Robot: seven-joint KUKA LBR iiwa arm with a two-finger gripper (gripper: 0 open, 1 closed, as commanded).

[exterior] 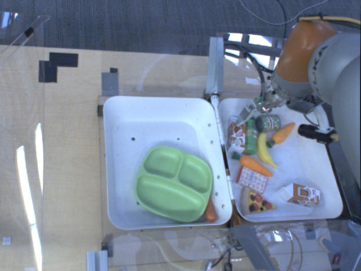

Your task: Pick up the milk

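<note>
White milk carton (302,195) beside pizza slice (256,200)

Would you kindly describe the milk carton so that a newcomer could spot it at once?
Start at the right-hand white bin, the one crowded with toy food. Go to its near right corner, where the milk carton lies on its side apart from the pile. It is white with brown print and a gabled top, unlike the carrots and banana.

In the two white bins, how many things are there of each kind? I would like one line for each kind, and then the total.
Cartons (milk and similar): 3, at and
Carrots: 3, at and
Banana: 1
Green can: 1
Pizza slice: 1
Green divided plate: 1
Total: 10
</note>
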